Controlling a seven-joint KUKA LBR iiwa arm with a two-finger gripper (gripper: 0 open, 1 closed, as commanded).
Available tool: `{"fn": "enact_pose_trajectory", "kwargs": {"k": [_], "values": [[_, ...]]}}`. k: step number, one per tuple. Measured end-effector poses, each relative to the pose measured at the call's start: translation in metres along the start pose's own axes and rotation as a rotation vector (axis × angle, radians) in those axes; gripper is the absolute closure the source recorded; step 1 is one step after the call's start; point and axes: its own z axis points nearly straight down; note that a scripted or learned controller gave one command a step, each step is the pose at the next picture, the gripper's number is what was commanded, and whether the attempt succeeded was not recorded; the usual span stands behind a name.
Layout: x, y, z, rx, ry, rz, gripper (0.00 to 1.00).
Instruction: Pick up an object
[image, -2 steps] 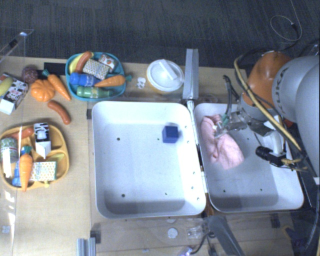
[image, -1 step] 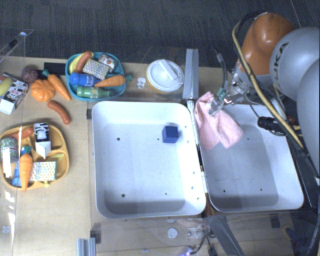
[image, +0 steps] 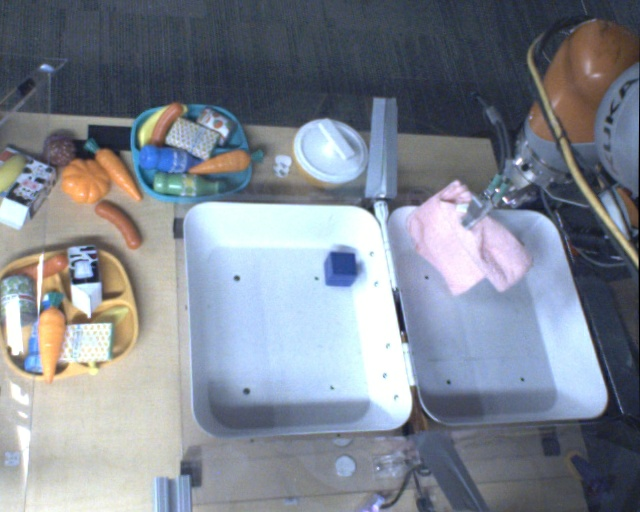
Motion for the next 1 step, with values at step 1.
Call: {"fn": "enact_pose_trajectory", "kwargs": {"k": [1], "values": [[0.0117, 0.0060, 0.0598, 0.003, 0.002, 0.053, 1.00]]}}
